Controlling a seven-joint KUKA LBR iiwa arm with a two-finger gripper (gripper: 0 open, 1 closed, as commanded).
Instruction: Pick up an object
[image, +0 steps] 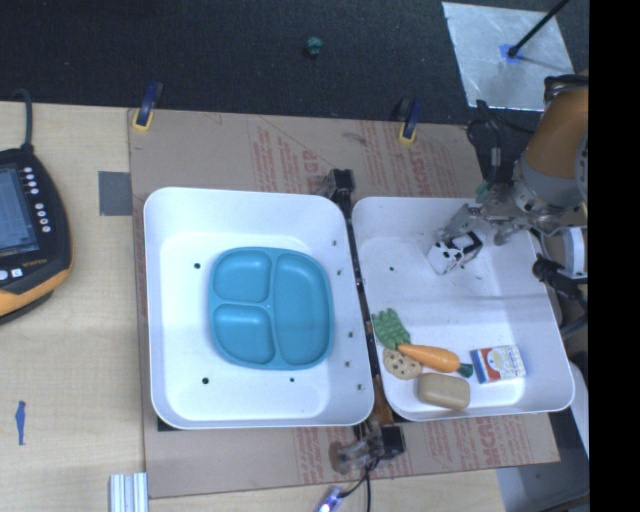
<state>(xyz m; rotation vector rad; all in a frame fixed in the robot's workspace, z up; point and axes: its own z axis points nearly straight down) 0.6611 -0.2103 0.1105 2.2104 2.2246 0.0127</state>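
Although no object had left the bin yet, the scene read as follows.

Step in hand: the gripper (452, 250) hung low in the upper part of the right bin (540, 330), so I judged this to be the approach or descent of a pick, not a lift.
Jaws: too small and blurred to tell how far apart they stood; nothing was plainly caught in them.
Task's things: all lay along the near edge of the right bin, well apart from the gripper, namely a carrot (432, 356), a cookie (401, 364), a tan bread piece (443, 390), a small carton (497, 363) and a green leafy piece (390, 327).
Next move: probably travelling toward that cluster and centring over one piece.
Materials and shapes: bins smooth, white, shallow, with rounded corners; carrot tapered and glossy; cookie flat and speckled; bread piece rounded and matte; carton boxy and printed.
Left bin (180, 380): held a blue divided plate (270, 306), plastic-looking, with three compartments.
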